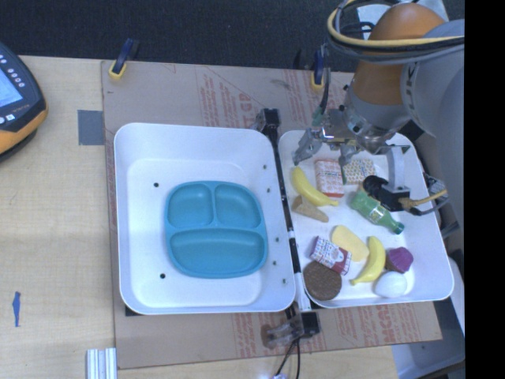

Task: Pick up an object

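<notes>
The jaws (323, 150) hang open, holding nothing, above a red-and-white packet (329, 177) crowded by a banana (309, 188) and green bottle (376, 212); a descent risks nudging neighbours instead of gripping

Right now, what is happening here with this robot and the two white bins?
A grey robot arm reaches in from the right, and its gripper hangs over the far end of the right bin. That bin holds toy food: two bananas, a green bottle, a small red and white packet just under the gripper, and a brown cookie. Nothing is between the fingers, so no object is picked up yet. The left bin holds a blue divided plate.
</notes>
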Controlling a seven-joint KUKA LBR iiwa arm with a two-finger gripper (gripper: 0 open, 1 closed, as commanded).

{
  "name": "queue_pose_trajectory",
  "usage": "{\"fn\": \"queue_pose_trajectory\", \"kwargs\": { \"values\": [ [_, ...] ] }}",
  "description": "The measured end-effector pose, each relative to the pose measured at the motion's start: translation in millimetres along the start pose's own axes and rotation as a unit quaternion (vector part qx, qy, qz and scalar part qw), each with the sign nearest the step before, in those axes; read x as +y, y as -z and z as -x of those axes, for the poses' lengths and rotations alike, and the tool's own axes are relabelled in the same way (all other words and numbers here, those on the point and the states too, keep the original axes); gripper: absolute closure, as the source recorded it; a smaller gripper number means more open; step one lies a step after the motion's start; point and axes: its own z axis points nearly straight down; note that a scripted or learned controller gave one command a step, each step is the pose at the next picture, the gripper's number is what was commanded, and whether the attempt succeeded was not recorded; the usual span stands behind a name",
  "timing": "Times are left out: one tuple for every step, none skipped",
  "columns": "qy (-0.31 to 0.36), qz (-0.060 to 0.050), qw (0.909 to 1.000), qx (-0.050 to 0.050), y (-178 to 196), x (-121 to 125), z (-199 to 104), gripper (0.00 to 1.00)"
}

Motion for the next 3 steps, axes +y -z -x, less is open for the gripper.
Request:
{"fn": "queue_pose_trajectory", "kwargs": {
  "values": [
    [0.000, -0.003, 1.0000, 0.001, -0.7, -29.8, -7.6, 0.00],
    [0.000, 0.001, 1.0000, -0.002, -103.0, -13.7, 52.9, 0.00],
    [0.003, 0.005, 1.0000, 0.001, -83.2, -9.7, 49.8, 1.00]
  ]
}}
